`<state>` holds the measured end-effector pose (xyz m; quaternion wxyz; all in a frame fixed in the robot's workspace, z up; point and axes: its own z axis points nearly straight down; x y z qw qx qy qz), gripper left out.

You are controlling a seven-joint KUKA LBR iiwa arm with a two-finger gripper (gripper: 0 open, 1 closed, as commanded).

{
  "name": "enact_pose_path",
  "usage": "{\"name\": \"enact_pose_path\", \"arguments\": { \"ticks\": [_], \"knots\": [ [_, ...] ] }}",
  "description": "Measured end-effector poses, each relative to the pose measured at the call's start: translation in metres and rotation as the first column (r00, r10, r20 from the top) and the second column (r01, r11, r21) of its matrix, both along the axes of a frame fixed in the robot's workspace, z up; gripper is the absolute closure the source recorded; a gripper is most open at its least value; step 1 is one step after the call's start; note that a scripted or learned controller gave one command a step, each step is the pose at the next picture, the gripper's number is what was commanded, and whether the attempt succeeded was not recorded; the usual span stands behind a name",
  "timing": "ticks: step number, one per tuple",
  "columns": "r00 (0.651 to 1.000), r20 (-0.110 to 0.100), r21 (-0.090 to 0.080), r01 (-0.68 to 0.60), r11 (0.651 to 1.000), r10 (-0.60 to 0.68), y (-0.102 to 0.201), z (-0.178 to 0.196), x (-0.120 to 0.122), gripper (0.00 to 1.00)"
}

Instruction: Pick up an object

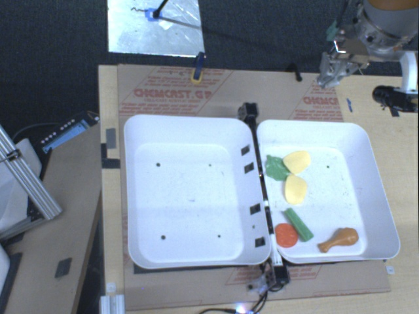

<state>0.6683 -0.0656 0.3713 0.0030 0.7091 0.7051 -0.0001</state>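
The right bin (366, 150) holds several toy foods. Two pale yellow pieces lie near its middle, one (297, 161) above the other (295, 190). A green leafy piece (275, 169) touches the upper yellow one on its left. A green stick (299, 224) lies slanted beside a red round piece (285, 235) near the front wall. A brown drumstick (339, 239) rests at the front right. My gripper (329, 75) hangs high behind the right bin's far edge, over the cardboard, with nothing seen in it.
The left bin (141, 136) adjoins the right one along a black-clipped seam (256, 182). A shiny metal sheet (154, 17) lies behind the bench. A yellow-blue clip (197, 70) sits on the cardboard's far edge. An aluminium frame (26, 182) stands at left.
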Motion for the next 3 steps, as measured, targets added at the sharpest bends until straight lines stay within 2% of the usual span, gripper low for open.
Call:
{"name": "enact_pose_path", "arguments": {
  "ticks": [1,2,3],
  "knots": [
    [1.000,-0.001,-0.001,0.002,1.000,-0.002,-0.093,-0.001,-0.009,1.00],
    [1.000,-0.001,0.001,-0.004,1.000,0.004,-0.143,0.002,0.000,1.00],
    [1.000,0.012,0.005,-0.021,1.000,0.021,-0.041,0.108,0.002,1.00]
  ]
}}
